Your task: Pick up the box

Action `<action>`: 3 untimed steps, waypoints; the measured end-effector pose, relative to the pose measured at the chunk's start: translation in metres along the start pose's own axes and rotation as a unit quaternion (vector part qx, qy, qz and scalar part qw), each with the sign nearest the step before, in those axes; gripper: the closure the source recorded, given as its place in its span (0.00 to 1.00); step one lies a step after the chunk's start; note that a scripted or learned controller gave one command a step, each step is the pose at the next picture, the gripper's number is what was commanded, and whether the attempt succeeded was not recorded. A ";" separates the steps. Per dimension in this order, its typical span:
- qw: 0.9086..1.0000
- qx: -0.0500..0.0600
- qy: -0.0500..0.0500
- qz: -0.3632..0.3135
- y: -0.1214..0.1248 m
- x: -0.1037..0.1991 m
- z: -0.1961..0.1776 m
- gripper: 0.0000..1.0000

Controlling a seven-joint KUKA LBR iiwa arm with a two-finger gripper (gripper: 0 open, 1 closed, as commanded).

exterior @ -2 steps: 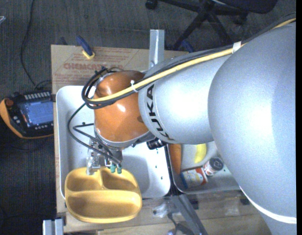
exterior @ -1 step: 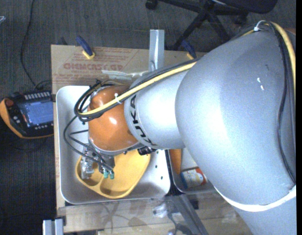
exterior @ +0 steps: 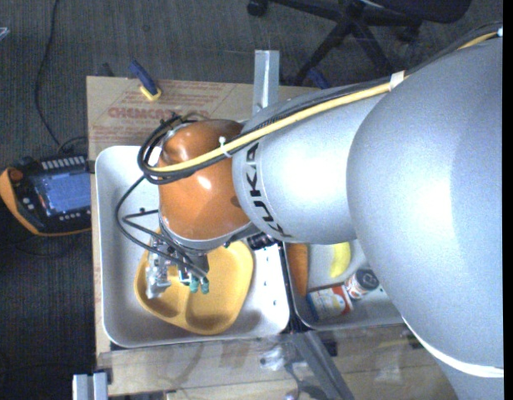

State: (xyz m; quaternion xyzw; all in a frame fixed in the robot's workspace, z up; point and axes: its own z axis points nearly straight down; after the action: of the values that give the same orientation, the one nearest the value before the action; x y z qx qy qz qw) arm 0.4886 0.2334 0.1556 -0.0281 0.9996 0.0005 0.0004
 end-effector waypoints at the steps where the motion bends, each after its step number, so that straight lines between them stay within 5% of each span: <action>1: 0.999 -0.005 -0.010 0.032 0.002 -0.007 0.062 1.00; 2: 0.992 0.000 0.001 0.130 0.000 0.005 -0.006 1.00; 3: 0.977 -0.007 -0.009 0.214 0.002 -0.002 0.060 1.00</action>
State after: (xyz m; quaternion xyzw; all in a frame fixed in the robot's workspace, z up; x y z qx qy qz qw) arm 0.4904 0.2354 0.0954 0.1863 0.9824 0.0074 0.0089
